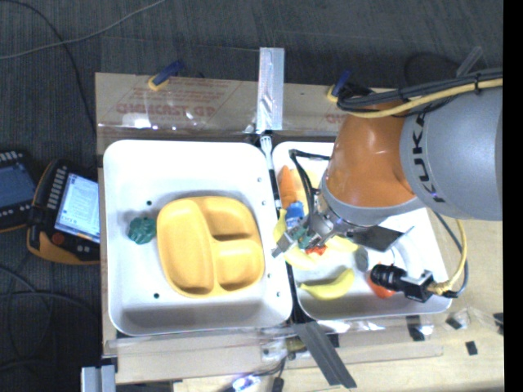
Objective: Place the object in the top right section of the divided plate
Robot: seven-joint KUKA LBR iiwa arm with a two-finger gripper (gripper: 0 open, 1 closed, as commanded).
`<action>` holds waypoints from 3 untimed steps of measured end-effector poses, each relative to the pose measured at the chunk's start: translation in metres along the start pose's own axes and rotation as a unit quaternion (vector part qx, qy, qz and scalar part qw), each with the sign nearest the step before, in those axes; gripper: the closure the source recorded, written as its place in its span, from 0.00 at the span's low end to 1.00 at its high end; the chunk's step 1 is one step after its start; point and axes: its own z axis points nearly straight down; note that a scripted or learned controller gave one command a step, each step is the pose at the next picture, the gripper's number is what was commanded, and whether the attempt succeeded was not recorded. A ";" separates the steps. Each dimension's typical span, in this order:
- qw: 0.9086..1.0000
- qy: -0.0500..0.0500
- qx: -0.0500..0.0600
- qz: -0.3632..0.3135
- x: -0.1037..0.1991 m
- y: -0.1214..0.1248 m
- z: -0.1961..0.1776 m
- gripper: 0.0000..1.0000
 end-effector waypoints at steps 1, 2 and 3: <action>0.994 0.001 0.001 -0.106 0.035 0.019 0.027 1.00; 0.993 0.001 0.000 -0.114 0.031 0.018 0.027 1.00; 0.994 0.001 0.000 -0.106 0.047 0.026 0.027 1.00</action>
